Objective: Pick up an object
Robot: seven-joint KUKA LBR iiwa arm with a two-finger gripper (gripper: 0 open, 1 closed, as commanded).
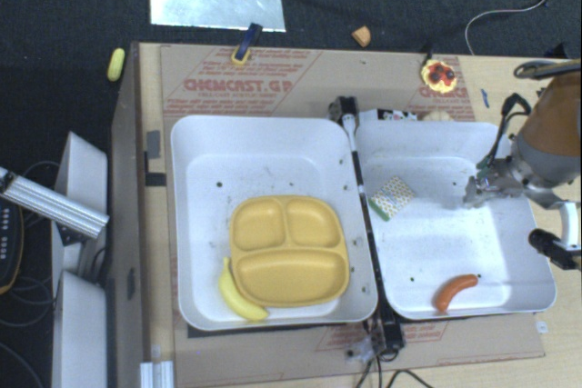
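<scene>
Glossy yellow plastic tray (pixel 289 252), smooth white plastic bins (pixel 264 141), cardboard bench top (pixel 300 77)

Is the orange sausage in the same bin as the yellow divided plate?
No. The orange sausage lies in the right bin, while the yellow divided plate sits in the left bin.

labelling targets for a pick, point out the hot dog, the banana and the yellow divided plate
hot dog (pixel 456 290), camera view, middle of its orange length
banana (pixel 238 297), camera view, middle of its curved body
yellow divided plate (pixel 289 270), camera view, floor of its large front compartment
</scene>
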